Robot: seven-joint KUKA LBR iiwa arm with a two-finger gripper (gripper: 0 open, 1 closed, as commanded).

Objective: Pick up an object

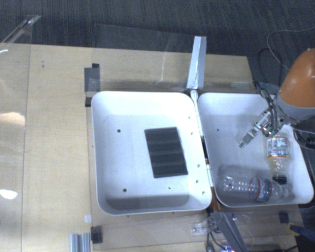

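In the right bin (220,109), a small clear bottle (277,150) with a pale label and amber contents stands near the right wall. A larger clear plastic bottle (250,186) with a dark cap lies on its side along the front wall. A black ribbed rectangular pad (166,152) lies flat in the middle of the left bin (110,114). My gripper (245,140) reaches in from the right and points down-left over the right bin's middle, just left of the small bottle. Nothing shows held in it.
The grey arm with its orange band (303,85) fills the right bin's far right corner. Cables (275,41) run behind it. A metal post (197,62) stands at the back between the bins. Wooden bench (42,140) extends to the left.
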